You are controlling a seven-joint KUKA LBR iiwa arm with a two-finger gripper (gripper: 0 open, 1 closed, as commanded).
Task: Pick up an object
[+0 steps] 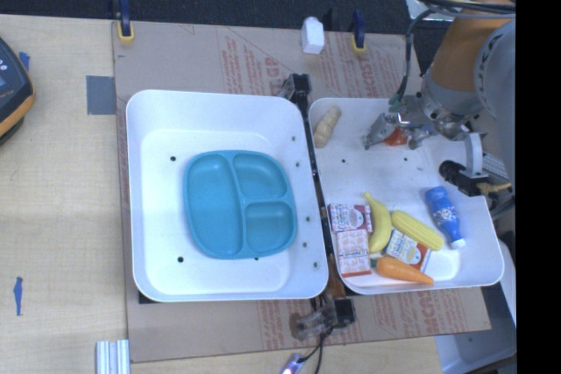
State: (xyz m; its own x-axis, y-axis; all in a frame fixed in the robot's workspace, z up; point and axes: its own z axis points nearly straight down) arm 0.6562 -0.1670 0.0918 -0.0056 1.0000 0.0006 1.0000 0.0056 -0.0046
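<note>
— Nearest: carrot (pixel 404 271), boxes, banana, corn, blue bottle bunched at right bin's (pixel 349 113) near end. Probably dumped loose.
— Pincer (pixel 391 134) down at far end, over something red; grip impossible to tell.

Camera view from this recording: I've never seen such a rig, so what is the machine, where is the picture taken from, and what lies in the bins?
One fixed camera looks down at a slant on a bench with two shallow white bins. The grey arm with an orange band enters from the right; its gripper hangs low over the right bin, with something small and red at its tip. Whether it is gripped cannot be told. The left bin holds a blue divided plate. The right bin holds a tan piece, a blue bottle, a banana, a corn cob, a carrot and small cartons.
</note>
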